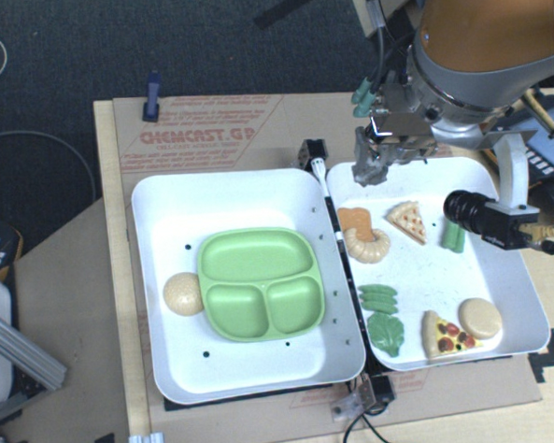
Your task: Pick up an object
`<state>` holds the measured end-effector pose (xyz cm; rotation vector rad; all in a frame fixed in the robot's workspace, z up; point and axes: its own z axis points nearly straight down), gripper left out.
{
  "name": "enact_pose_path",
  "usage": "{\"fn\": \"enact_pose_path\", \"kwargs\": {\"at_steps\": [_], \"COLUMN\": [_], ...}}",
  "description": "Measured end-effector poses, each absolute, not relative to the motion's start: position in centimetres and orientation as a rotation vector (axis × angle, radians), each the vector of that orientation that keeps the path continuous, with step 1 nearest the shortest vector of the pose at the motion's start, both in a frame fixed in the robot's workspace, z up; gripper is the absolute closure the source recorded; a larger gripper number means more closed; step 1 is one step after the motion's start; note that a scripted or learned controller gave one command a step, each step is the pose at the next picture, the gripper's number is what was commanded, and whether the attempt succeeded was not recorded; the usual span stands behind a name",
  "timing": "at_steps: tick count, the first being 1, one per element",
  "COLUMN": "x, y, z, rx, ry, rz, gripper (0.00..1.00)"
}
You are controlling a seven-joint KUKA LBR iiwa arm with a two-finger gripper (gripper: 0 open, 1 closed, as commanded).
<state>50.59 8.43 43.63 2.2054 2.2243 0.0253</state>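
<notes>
In the right bin [514, 276], toy foods lie scattered within reach — a shrimp [367, 246] nearest, a pizza slice [409, 222] beside it — while my gripper [372, 170] hangs above the bin's far edge, nothing between its fingers, whose spread I cannot tell.
</notes>
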Motion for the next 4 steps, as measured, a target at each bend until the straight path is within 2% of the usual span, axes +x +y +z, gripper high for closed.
{"fn": "enact_pose_path", "kwargs": {"at_steps": [1, 2, 3, 4], "x": [51.5, 51.6, 55.0, 47.7], "y": [8.3, 8.3, 1.7, 0.9], "z": [39.0, 40.3, 37.1, 40.9], "rx": [2.225, 2.219, 2.229, 2.223], "ry": [2.223, 2.221, 2.215, 2.221], "rz": [-0.008, 0.002, -0.005, 0.003], "gripper": [1.0, 1.0, 1.0, 1.0]}}
